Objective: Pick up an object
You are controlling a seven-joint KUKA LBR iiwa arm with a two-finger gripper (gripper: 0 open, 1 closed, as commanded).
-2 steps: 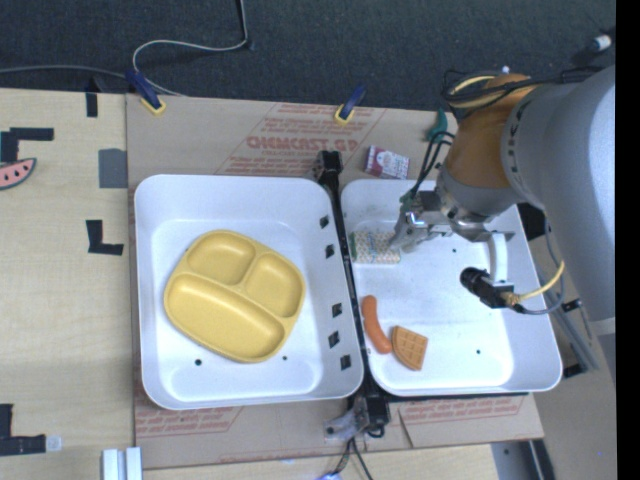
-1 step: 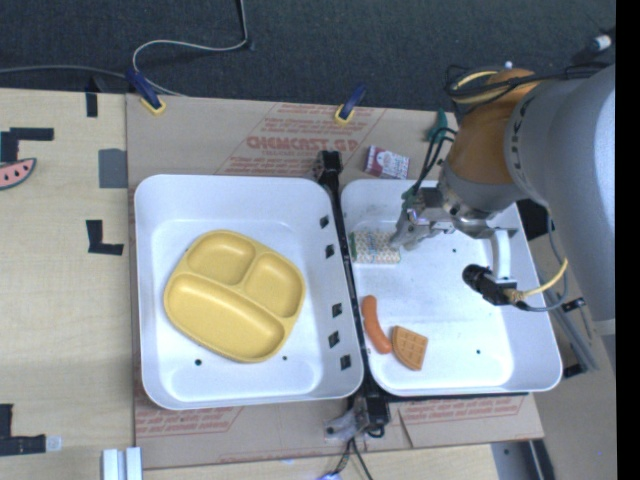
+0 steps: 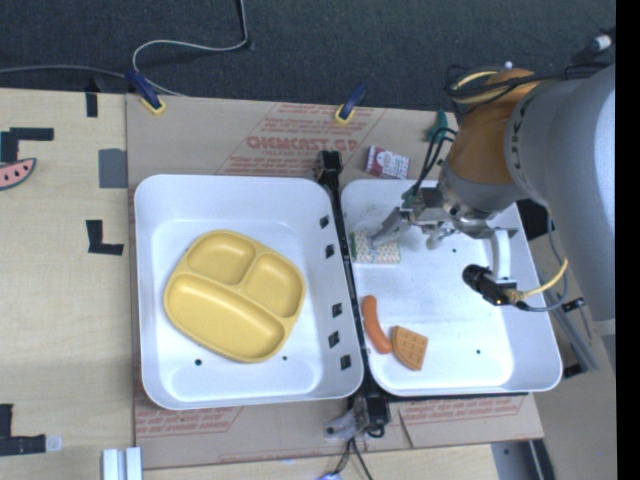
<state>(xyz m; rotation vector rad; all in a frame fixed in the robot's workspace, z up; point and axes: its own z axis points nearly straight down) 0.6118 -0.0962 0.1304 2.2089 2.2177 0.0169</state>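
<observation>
My arm (image 3: 560,158) runs off the right edge and hides the right bin's (image 3: 450,373) far corner. The small packet (image 3: 377,252) under my end effector (image 3: 392,230) is too blurred to identify.

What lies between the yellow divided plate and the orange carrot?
In the camera view, the bins' adjoining rims separate the yellow plate from the carrot.

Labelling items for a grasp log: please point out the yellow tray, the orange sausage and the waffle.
yellow tray (image 3: 232,295): camera view, centre divider.
orange sausage (image 3: 375,325): camera view, middle of its length.
waffle (image 3: 408,347): camera view, centre of its face.
</observation>
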